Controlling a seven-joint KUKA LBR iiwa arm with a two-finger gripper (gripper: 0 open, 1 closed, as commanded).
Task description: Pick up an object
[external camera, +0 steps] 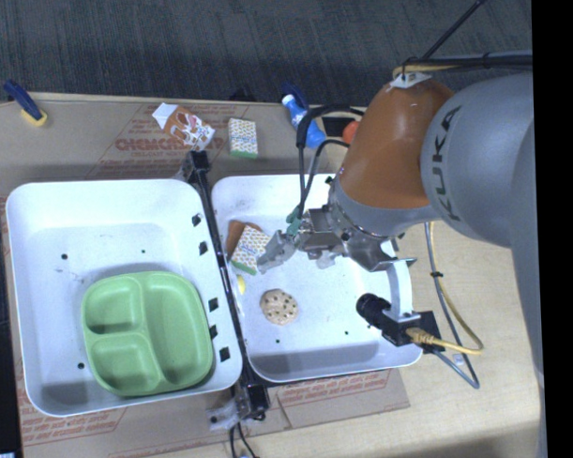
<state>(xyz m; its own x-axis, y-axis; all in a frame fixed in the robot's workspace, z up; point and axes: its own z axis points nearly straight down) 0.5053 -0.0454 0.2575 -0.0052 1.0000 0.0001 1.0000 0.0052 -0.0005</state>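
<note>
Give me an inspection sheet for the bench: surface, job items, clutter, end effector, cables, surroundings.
Surface: two white bins side by side on printed cardboard; left bin, right bin.
Job's things: cookie on the right bin's floor; patterned packet against that bin's left wall, over a brown item.
Clutter: green divided tray in the left bin; two small packets on the cardboard behind the bins.
Grippers: end effector low in the right bin, beside the patterned packet; finger state and contact unclear.
Cables: black leads from the wrist; yellow cable right of the bin.
Surroundings: blue clamps on the cardboard's back edge; dark floor beyond.
</note>
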